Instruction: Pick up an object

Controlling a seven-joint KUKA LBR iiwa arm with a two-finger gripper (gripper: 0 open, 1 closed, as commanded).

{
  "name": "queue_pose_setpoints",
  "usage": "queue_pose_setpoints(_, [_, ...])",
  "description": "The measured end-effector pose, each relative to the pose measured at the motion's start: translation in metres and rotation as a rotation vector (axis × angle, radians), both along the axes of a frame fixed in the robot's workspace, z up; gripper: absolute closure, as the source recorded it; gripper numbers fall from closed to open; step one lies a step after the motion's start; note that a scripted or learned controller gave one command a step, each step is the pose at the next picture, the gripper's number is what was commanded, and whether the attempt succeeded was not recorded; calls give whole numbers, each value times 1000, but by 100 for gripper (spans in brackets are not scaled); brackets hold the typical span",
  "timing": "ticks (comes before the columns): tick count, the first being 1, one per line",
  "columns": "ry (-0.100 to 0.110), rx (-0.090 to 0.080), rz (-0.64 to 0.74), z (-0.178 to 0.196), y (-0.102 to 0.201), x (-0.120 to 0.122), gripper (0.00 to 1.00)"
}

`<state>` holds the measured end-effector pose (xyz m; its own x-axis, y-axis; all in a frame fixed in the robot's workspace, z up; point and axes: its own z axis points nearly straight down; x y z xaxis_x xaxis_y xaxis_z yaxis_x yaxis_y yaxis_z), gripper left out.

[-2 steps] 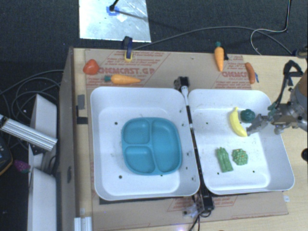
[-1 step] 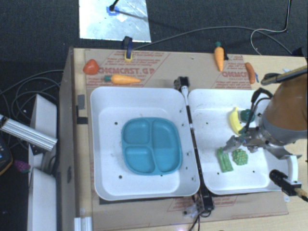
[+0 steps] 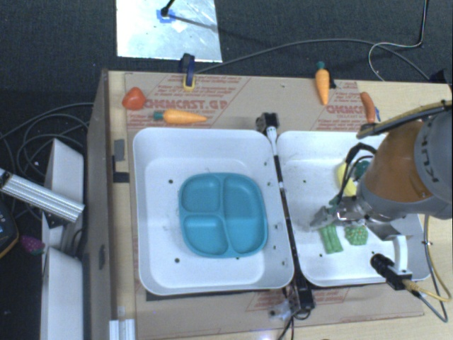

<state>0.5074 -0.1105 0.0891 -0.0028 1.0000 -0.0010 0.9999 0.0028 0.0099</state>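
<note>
Down in the right bin [image 3: 304, 161] my pincer [image 3: 327, 218] sits low beside a green stick-shaped toy [image 3: 331, 239] and a green knobbly one [image 3: 356, 235], though I cannot tell whether it is open or closed. My own wrist covers part of a yellow piece [image 3: 344, 173]. Beside it, the left bin [image 3: 152, 190] holds a blue divided plate [image 3: 223, 214], and carrots [image 3: 182, 117] lie on the tabletop [image 3: 233, 98] behind.

Dark carpet floor [image 3: 49, 41], shiny metal sheet [image 3: 168, 18], loose black cables [image 3: 42, 129]

Even overhead light, soft focus, glare on foil sheet [image 3: 168, 18].
</note>
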Motion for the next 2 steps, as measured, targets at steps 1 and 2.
queue_pose_setpoints(1, [3, 1, 0, 8, 0, -1, 100])
queue_pose_setpoints(2, [6, 2, 2, 96, 70, 29, 100])
